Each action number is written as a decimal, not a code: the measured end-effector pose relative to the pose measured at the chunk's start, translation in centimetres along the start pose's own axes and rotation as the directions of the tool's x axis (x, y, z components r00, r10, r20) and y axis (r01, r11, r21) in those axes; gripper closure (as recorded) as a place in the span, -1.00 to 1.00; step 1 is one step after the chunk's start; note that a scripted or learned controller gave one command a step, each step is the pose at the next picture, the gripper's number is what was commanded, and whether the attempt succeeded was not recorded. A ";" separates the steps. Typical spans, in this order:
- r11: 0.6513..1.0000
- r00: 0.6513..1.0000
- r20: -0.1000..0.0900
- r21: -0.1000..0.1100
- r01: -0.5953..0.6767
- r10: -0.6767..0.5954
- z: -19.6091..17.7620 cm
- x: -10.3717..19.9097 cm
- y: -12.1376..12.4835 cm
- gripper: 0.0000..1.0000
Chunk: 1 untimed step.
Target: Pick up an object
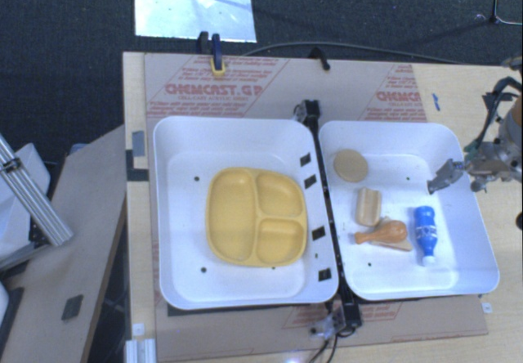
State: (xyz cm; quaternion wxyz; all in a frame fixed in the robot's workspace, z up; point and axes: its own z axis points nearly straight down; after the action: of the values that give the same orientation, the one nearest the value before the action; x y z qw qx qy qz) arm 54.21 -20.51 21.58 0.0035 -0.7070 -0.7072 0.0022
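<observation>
The grey two-finger gripper [448, 175] is hovering at the right rim of the right white bin [392, 288]; whether it is spread or pressed together is not possible to tell. The nearest object, a small blue plastic bottle with a white cap [424, 232], is lying in this bin just below and slightly left of the gripper, with its long axis running nearly up and down in the view.

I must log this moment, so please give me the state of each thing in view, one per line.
Yellow divided plate: flat in left bin.
Round tan disc: flat in right bin.
Tan block: lying down.
Wooden spoon: lying down.
Blue bottle: on its side.
Pincer: over right bin's edge, nothing between fingers.
</observation>
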 end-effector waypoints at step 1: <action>1.000 1.000 0.003 -0.010 0.003 -0.003 -0.5 0.0 0.2 -1.00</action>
State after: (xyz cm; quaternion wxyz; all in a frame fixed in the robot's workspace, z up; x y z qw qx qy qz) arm 54.46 -20.49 22.09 -0.0008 -0.7060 -0.7082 -0.0003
